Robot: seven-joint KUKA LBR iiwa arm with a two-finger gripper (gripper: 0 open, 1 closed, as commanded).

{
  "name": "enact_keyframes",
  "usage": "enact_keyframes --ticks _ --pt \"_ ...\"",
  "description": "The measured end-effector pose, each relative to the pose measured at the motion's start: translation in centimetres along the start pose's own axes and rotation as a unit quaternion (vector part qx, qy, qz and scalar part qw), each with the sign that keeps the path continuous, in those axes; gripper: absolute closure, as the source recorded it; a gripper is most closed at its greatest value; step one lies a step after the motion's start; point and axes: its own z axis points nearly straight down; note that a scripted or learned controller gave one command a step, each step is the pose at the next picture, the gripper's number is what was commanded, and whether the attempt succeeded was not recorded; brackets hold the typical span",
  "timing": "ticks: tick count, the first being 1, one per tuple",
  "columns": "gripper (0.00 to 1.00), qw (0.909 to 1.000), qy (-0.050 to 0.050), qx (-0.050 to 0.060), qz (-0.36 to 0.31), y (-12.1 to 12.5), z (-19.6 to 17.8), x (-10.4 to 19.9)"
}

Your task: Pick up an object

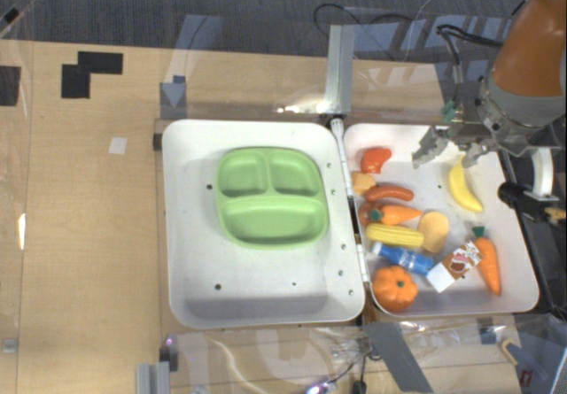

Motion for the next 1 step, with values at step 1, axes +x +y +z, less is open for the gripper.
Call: enact_keyframes --ticks 1 --pt "0.0 0.998 -0.001 0.0 -0.063 0.32 9.25 -9.69"
